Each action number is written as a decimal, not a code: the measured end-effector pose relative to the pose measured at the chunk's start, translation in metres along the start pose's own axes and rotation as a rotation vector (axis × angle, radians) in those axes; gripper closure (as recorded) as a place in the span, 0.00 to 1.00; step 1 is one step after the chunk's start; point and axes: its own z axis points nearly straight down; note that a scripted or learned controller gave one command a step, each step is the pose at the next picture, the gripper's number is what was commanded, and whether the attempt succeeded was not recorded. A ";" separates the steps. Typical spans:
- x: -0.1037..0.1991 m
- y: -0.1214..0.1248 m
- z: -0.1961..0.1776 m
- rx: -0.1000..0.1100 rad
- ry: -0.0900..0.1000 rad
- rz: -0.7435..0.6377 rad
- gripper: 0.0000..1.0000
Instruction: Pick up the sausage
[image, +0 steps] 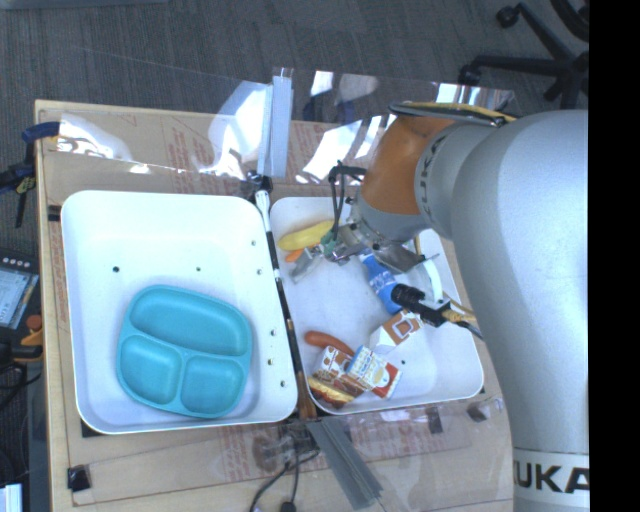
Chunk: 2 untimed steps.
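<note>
The sausage, a short red-orange link, lies in the right bin near its left wall, towards the front. My gripper is low in the back part of that bin, right beside a yellow banana. The sausage is well in front of the gripper and apart from it. Nothing shows between the sausage and the gripper but bare bin floor.
A burger-like toy and a red-and-white packet lie just in front of the sausage. A blue bottle and a small brown-and-white carton sit mid-bin. A small orange piece lies under the banana. The left bin holds a blue divided plate.
</note>
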 end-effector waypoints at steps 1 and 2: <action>0.001 0.020 0.002 0.013 0.005 0.008 0.00; -0.016 0.019 0.004 0.026 0.014 0.011 0.00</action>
